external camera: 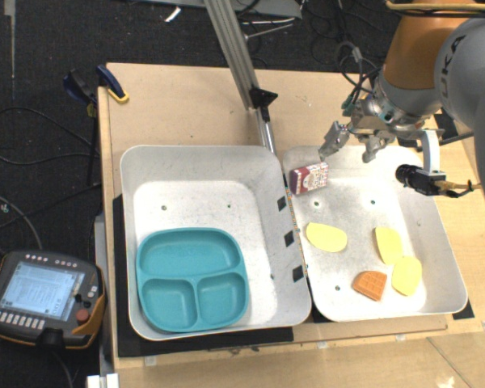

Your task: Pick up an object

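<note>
Two white bins are seen side by side on tan tabletop [186, 103]. Left bin [145, 168] is occupied by a teal divided tray [192, 280], 3 compartments, set toward the near-left part of the bin floor. Right bin [436, 241] is seen w/ several small objs: a small maroon-and-white carton [309, 178] lying near far-left corner, just beside the divide btwn bins; a yellow oval piece [326, 237] near left-centre; a yellow elongated piece [388, 244] further right; another yellow piece [406, 275] just beside and nearer than it, the two appearing to touch or nearly so; an orange waffle-textured piece [370, 284] just left of that one. Arm is seen reaching in from the right, orange band above wrist, w/ gripper [352, 142] positioned over far edge of right bin, right of the carton and apart from it. Gripper fingers [334, 140] are seen spread apart, nothing btwn them; no obj is held. A slanted metal pole [234, 47] is seen crossing the far tabletop toward the bin divide. A teach pendant [40, 297] is noted on the floor at near left, screen lit. A blue-and-yellow clamp [105, 83] is noted at the tabletop's far-left corner.
</note>
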You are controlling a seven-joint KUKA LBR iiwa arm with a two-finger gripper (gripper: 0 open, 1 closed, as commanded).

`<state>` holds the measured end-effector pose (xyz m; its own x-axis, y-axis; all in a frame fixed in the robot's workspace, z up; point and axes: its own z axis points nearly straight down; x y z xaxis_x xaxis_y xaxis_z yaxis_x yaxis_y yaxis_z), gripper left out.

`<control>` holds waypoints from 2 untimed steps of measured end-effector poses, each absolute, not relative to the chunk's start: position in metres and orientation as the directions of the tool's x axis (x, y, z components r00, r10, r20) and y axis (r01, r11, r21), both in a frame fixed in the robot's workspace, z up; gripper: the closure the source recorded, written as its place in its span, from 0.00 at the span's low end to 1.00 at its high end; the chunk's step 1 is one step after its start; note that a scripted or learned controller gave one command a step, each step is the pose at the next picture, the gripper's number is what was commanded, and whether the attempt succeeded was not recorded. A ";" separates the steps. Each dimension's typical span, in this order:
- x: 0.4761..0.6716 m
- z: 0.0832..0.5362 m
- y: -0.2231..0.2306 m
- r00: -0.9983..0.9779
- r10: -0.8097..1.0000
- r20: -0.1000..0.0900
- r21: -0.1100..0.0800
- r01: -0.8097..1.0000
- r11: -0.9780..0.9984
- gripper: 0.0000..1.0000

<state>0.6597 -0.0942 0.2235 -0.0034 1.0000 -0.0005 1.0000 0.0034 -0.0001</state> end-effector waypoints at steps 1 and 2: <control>0.660 0.234 -0.094 -0.006 1.000 -0.001 0.002 1.000 0.006 1.00; 0.675 0.224 -0.107 0.000 1.000 -0.002 0.002 1.000 0.000 1.00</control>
